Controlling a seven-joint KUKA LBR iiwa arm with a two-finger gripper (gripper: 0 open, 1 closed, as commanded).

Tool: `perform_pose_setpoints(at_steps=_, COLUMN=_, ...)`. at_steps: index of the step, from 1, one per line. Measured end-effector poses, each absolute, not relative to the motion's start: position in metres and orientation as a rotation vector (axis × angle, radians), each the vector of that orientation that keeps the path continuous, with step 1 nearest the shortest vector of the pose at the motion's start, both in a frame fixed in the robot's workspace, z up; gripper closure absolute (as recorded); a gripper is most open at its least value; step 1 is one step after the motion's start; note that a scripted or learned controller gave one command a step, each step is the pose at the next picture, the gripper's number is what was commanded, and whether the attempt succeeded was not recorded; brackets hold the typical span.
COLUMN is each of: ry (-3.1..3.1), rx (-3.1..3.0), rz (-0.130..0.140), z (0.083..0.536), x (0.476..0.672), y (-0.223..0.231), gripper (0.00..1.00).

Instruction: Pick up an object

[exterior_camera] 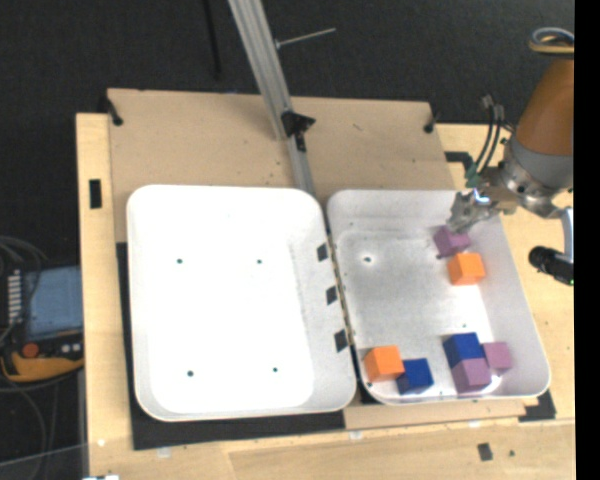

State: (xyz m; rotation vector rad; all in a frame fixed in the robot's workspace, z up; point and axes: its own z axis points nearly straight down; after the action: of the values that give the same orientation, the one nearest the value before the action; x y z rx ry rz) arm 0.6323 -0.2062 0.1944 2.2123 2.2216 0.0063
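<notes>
- Gripper (467, 214) sits low over the upper right part of the right bin (400, 213), arm coming in from the right.
- Purple block (450, 240) lies right under and slightly down-left of the gripper; looks touching or nearly so. Likely the target.
- Finger state: cannot tell, tips too small and blurred; no block clearly seen between them.
- Orange block (467, 267) sits just beside the purple one, lower right, near enough to get bumped.
- Purple block looks roughly cubic, no clear long axis; slightly rotated against the bin wall.
- Judgement: next move is a short straight drop, no sideways travel needed.
- Others along the bottom edge, well apart from the gripper: orange cube (384, 361), small blue cube (416, 375), blue block (462, 349), purple cube (470, 373), pale purple cube (498, 356).
- Left bin (230, 298) on the table (95, 168).
- No readable labels or writing.
</notes>
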Motion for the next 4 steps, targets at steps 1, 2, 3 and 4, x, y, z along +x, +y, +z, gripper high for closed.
perform_pose_setpoints(at_steps=1, ry=2.223, rx=2.210, rz=0.006, z=0.243, x=0.634, y=-0.208, gripper=1.00)
perform_pose_setpoints(at_steps=2, ry=2.229, rx=2.213, rz=0.003, z=0.250, x=0.635, y=-0.148, gripper=1.00)
perform_pose_setpoints(at_steps=3, ry=2.231, rx=2.214, rz=0.002, z=0.255, x=0.640, y=-0.087, gripper=1.00)
perform_pose_setpoints(at_steps=4, ry=2.226, rx=2.220, rz=-0.002, z=0.253, x=0.644, y=-0.046, gripper=1.00)
